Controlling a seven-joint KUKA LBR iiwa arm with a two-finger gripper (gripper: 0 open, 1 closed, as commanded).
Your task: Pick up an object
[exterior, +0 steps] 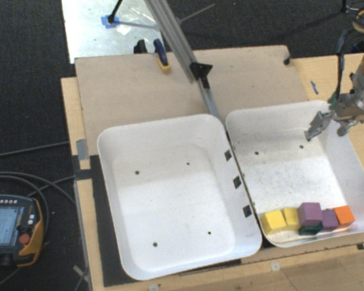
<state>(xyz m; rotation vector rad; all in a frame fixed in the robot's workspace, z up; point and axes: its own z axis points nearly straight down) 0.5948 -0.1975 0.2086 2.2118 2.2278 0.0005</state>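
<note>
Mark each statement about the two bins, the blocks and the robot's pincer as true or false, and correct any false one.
1. The small coloured blocks lie in the right shallow white bin. True.
2. The blocks sit along that bin's far edge. False: they sit along its near edge.
3. The pincer is over the right bin's far right part. True.
4. The pincer holds the orange square block. False: that block lies in the bin.
</note>
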